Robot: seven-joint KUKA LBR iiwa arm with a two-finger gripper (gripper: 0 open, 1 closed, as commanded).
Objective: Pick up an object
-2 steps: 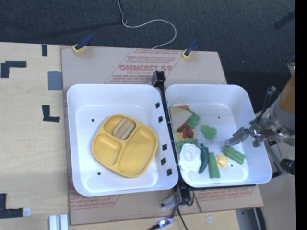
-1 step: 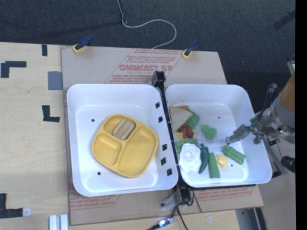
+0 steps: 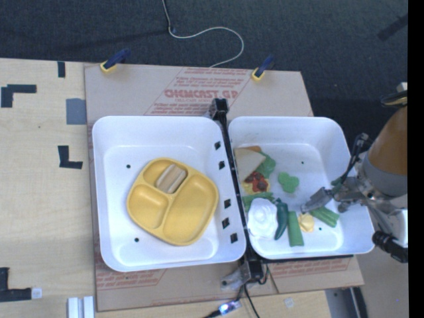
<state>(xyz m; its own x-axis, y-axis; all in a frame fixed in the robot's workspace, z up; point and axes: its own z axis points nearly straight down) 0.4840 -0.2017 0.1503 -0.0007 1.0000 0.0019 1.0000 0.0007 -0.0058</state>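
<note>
The right bin (image 3: pixel 331 134) holds several toy foods: a tan wedge (image 3: pixel 248 156), a red piece (image 3: pixel 257 181), a green heart shape (image 3: pixel 288 182), a white lump (image 3: pixel 262 217), a dark green stick (image 3: pixel 281 221), a small yellow piece (image 3: pixel 307 223) and a light green bar (image 3: pixel 324 216). My gripper (image 3: pixel 313 206) reaches in from the right and hangs low over the bin's right half, just above the light green bar and the yellow piece. I see nothing held in it.
The left bin (image 3: pixel 112 177) carries a yellow divided plate (image 3: pixel 189 211) with a tan piece (image 3: pixel 171 177) in its upper compartment. A black divider (image 3: pixel 228 177) runs between the bins. A white cable (image 3: pixel 199 32) lies behind them.
</note>
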